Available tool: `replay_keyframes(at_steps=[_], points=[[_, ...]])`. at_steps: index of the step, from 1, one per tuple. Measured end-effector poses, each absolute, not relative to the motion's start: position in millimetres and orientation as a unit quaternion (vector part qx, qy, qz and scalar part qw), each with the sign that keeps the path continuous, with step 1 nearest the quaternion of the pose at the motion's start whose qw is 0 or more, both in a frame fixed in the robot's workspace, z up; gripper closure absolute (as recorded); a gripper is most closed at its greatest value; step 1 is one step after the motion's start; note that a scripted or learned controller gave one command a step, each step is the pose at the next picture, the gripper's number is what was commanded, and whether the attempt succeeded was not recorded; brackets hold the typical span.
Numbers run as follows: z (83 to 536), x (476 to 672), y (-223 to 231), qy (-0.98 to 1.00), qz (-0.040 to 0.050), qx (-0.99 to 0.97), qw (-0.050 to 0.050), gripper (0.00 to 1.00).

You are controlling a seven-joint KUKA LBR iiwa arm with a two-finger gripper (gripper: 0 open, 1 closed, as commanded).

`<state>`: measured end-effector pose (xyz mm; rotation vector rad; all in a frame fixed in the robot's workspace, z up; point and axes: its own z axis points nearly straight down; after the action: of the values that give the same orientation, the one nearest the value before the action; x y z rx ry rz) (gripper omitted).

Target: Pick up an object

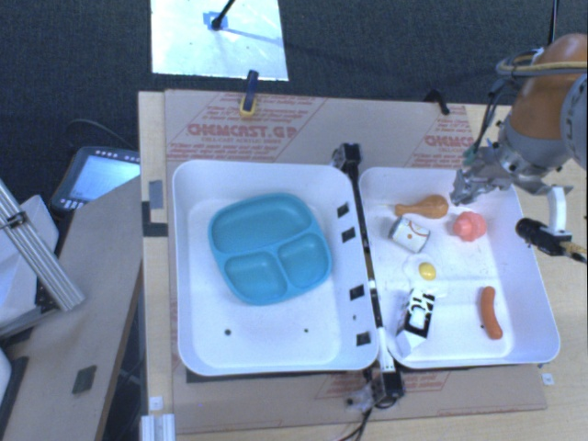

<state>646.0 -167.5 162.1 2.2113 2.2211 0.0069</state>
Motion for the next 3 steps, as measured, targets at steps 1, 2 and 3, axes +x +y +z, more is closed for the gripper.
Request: replay_keyframes(at_steps=[1, 2, 3], points=[[227.2, 650.7, -170.9, 0.709, 0.0022, 0.705, 0.004, 1.0], [238.9, 651.8, -171.0, 0.709, 0.001, 0.705, 0.002, 1.0], [227.5, 638.2, -116.0, 0.71, 0.0006, 0.704, -0.001, 1.0]])
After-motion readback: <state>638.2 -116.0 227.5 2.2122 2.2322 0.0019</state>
